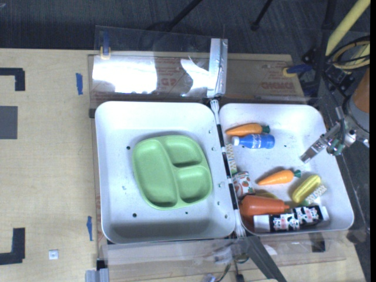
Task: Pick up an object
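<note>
Because nothing is yet selected, the arm's gripper hovers at the right white bin's edge; whether its fingers are spread cannot be told. Nearest them lie the orange plastic carrot and yellow corn cob, unheld.
</note>
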`<control>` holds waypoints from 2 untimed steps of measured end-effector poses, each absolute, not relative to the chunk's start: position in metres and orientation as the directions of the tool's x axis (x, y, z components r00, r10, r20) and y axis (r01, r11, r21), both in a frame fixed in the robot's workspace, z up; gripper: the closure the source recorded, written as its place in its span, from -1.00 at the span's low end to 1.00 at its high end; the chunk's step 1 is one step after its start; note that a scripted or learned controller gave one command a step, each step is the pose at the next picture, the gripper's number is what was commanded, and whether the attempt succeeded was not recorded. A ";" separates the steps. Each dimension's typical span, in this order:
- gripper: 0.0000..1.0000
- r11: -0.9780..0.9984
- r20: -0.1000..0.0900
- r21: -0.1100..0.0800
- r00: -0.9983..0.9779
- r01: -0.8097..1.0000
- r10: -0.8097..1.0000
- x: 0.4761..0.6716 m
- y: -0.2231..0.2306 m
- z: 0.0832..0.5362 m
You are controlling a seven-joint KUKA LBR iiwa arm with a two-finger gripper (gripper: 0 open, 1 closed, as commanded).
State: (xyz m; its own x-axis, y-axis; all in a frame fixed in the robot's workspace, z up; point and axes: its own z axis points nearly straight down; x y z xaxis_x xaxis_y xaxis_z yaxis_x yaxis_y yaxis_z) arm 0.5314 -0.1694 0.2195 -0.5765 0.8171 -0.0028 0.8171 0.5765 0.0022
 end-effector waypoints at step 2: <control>-1.00 0.727 0.001 0.001 -0.727 0.686 0.686 0.516 -0.144 0.145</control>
State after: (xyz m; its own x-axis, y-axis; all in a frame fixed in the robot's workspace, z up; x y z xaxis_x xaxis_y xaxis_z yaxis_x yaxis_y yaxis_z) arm 0.5162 -0.1435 0.1452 -0.7274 0.6862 0.0008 0.6862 0.7274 0.0008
